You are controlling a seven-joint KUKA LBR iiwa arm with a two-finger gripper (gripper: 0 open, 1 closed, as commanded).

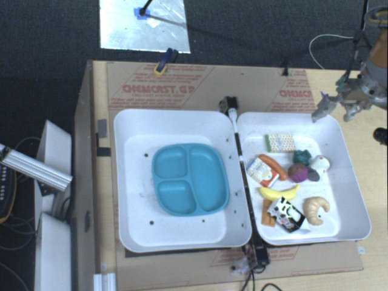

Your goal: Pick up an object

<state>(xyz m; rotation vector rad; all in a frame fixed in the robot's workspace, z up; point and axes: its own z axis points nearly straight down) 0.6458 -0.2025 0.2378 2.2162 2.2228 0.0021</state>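
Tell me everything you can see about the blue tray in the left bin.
The blue tray is a light blue, rounded-corner rectangle that looks like smooth plastic. Raised ridges split it into three compartments: two small ones on its left side, one above the other, and a long one on its right. It lies flat, slightly turned, near the middle of the left bin, resting on the bin's white floor. Nothing else touches it, and nothing lies in its compartments.
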